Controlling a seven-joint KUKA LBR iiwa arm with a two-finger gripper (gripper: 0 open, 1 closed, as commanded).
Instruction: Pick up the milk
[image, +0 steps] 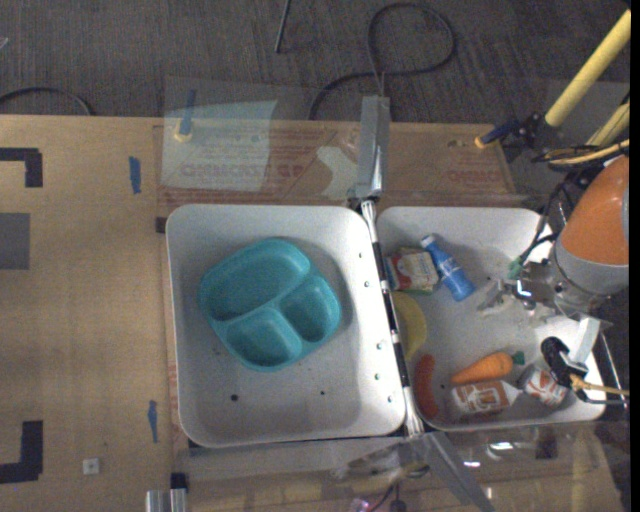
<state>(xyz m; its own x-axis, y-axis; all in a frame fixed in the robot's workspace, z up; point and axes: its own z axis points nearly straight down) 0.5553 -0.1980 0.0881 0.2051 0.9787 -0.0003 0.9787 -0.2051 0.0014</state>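
Lying in rt bin, milk (447, 268) beside snack pouch (413, 270), pincer (505, 295) nearby, grip state can't tell

- The grey KUKA arm with the broad orange band (600, 222) above its wrist reaches in from the right edge of the camera view, high on that side.
- Its pale grey wrist section (588, 275) sits just below the orange band.
- The metallic two-finger gripper (508, 295) points leftward from the wrist; its finger spacing is too blurred to judge.
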